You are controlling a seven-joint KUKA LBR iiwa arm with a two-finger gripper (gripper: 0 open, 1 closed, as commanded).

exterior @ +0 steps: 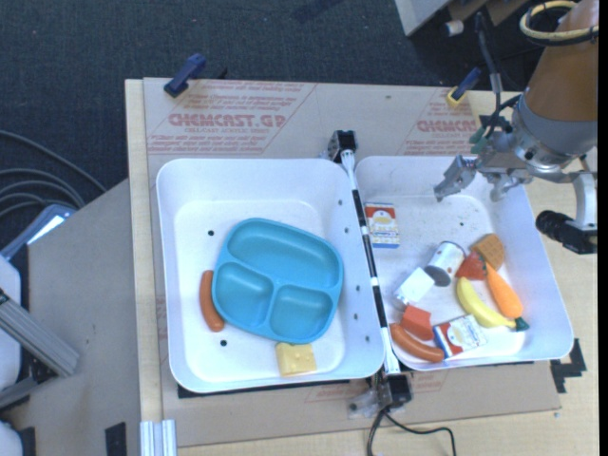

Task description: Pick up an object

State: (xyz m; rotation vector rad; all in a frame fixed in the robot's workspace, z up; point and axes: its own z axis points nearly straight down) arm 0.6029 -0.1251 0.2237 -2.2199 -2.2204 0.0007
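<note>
My gripper (pixel 470 192) hangs over the far part of the right bin (pixel 541 255), open, with nothing between its fingers. Below and nearer the camera lie a red and white carton (pixel 381 224), a small can (pixel 444 257), a white box (pixel 415 284), a banana (pixel 481 305), a carrot (pixel 504 293), a brown slice (pixel 490 248), a hot dog (pixel 416 343) and a red, white and blue packet (pixel 463 335). The carton is the closest item to the fingers, to their lower left.
The left bin (pixel 180 217) holds a blue divided plate (pixel 277 279), a sausage (pixel 211 301) at its left and a cheese wedge (pixel 296 358) at its front. A black divider (pixel 364 255) runs between the bins. Cardboard (pixel 247 117) lies behind them.
</note>
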